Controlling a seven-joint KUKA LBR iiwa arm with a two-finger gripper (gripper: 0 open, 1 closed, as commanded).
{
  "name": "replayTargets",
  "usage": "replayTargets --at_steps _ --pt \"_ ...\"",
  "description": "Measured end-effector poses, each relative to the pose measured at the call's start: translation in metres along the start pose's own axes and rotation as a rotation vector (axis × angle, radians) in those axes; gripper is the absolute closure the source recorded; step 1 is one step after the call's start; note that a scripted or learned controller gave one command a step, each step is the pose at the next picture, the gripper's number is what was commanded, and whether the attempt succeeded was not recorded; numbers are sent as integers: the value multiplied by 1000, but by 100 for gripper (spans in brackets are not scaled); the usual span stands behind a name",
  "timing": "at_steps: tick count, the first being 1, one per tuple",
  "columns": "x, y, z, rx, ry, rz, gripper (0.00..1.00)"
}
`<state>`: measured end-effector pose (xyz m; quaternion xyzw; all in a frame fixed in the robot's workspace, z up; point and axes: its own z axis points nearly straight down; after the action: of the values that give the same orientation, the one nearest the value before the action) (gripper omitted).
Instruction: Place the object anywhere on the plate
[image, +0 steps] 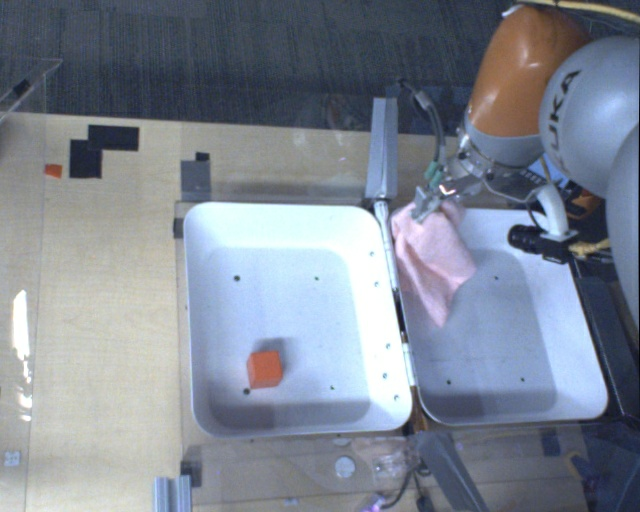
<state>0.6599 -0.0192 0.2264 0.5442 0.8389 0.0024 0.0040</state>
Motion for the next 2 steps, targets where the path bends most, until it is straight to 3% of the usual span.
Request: replayTargets --at_steps 1,2 --pt "45 23 -5 -1 1 -404 100" --pt "90 27 -10 -3 1 -805 100"
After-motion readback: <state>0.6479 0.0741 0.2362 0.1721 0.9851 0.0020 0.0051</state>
